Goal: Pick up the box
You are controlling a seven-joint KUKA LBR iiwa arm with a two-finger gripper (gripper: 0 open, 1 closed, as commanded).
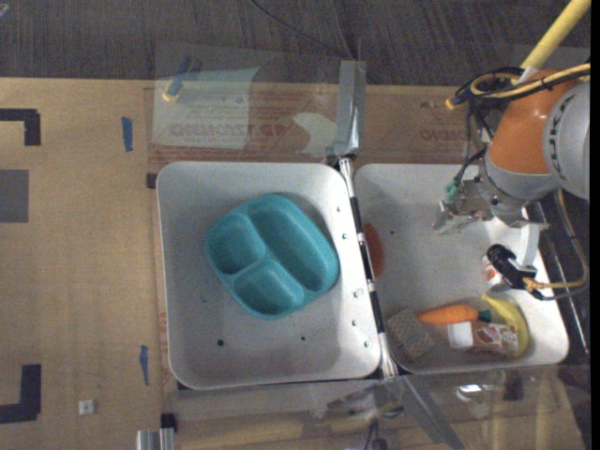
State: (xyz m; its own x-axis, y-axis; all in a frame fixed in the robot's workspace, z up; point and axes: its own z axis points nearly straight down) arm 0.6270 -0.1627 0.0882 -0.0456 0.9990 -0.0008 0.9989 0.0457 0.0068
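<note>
Several items point(448, 315) crowding the box point(484, 337)

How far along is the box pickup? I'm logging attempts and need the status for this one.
Nothing looks done yet: the box lies at the near edge of the right bin, beside the carrot and banana. In hand: the gripper hangs over the bin's far part, apart from the box. Left: move to the box, grasp it and lift it.
</note>
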